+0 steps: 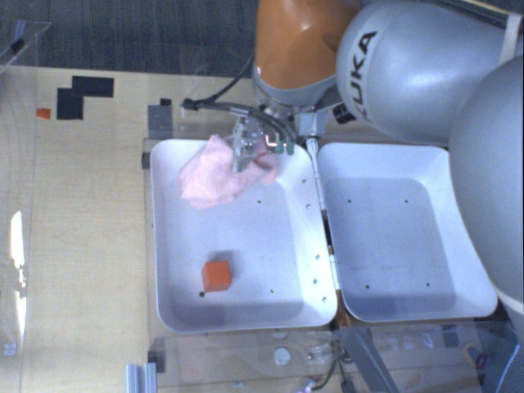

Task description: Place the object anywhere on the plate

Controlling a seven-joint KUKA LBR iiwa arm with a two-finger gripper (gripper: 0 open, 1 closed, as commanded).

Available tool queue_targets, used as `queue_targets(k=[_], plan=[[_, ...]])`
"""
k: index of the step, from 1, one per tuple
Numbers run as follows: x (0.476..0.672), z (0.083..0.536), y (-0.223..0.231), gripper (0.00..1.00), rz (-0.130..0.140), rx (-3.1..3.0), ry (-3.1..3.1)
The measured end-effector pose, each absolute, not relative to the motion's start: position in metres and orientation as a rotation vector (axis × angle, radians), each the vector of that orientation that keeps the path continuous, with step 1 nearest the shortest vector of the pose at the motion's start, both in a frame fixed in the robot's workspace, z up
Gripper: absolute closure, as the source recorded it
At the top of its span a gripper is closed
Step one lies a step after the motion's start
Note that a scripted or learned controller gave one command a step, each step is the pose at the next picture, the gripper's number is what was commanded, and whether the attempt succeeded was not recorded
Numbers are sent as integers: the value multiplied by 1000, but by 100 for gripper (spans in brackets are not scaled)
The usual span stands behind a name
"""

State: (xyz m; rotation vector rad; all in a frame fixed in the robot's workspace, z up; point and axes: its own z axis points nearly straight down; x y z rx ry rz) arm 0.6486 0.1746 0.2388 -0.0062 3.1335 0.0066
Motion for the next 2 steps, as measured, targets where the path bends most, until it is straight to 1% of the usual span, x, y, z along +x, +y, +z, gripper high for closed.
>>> queue_targets(k=[1, 2], plan=[[634, 227, 223, 100, 5, -8, 3137], [635, 228, 223, 0, 6, -8, 3136]])
